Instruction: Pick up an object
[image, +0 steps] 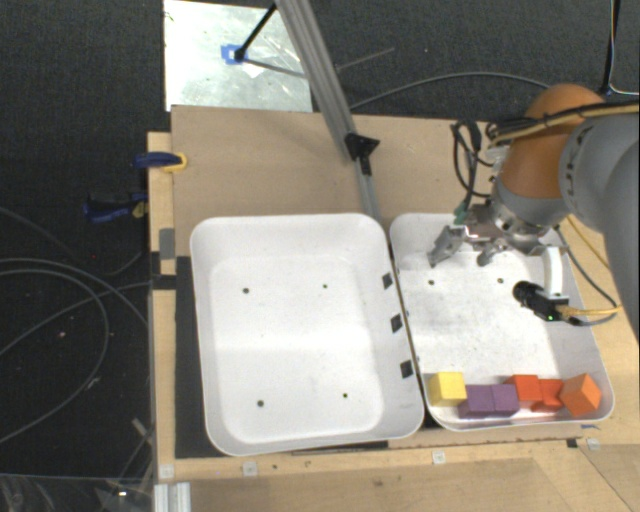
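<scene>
Seen from above at a slant: two shallow white bins sit side by side on a wooden bench. The left bin (290, 330) has bare floor. The right bin (480, 310) holds a row of small blocks along its near wall — a yellow block (446, 387), a purple block (489, 400), a red-orange block (533, 391) and an orange block (581, 394).

The grey arm with its orange band reaches in from the right. Its gripper (465, 248) hangs over the far end of the right bin, fingers spread apart with nothing between them, well apart from the blocks.

The step in hand looks like the approach to a block. To do it well, the gripper would need to travel toward the near wall and come down squarely over one block. The yellow block seems the best choice: its left side is free, though its right side sits just beside the purple one. Fingers should straddle faces with open space, not the crowded ones.

The yellow block looks roughly cubic, with no clear long axis. The purple block is longer — its long axis runs left to right along the near wall. The row as a whole runs the same way.
</scene>
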